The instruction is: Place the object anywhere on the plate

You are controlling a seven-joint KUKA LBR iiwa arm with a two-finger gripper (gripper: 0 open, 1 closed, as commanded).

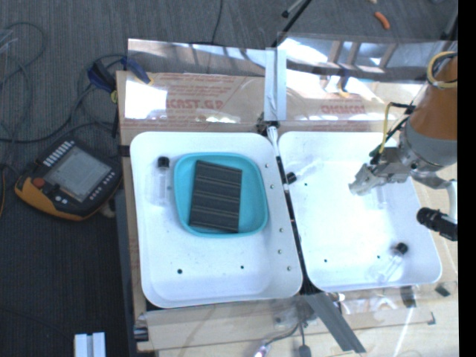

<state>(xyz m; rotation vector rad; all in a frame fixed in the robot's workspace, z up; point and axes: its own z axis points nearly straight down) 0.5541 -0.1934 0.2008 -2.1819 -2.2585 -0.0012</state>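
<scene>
A teal plate (255,199) sits in the left bin (216,281). A dark ribbed rectangular block (216,195) lies flat on the plate, roughly at its middle. My gripper (367,181) hangs over the right bin (349,259), in its upper right part, well away from the plate and the block. Nothing is seen held in it.
A clear vial with a black cap (161,175) lies left of the plate. Two more clear vials lie in the right bin, one by its left wall (300,173) and one near the front right corner (392,261). A teach pendant (68,178) rests on the floor at left.
</scene>
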